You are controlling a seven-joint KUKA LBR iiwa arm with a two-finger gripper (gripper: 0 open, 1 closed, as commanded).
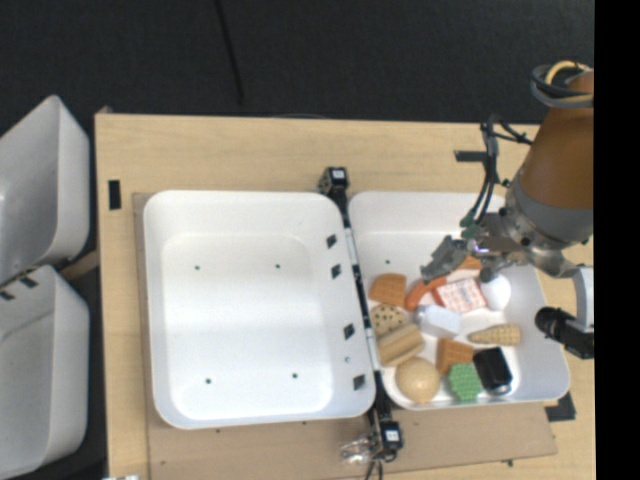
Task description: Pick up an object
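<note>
The right bin [400, 223] holds a heap of toy food in its near half. In it are an orange piece [390, 290], a red and white packet [457, 294], a waffle-patterned biscuit [387, 318], a tan bread log [401, 344], a round bun [418, 380], a green piece [463, 382], a black object [493, 368] and a cone [497, 335]. My gripper [452, 259] hangs low over the bin's middle, just above and behind the packet, tilted towards the left. Nothing can be seen held in it.
The left bin [250, 308] sits beside the right one, with black clips [350, 298] along the shared rim. The orange-banded arm [560, 168] covers the right bin's far right corner. White blocks [35, 268] stand off the bench at the left.
</note>
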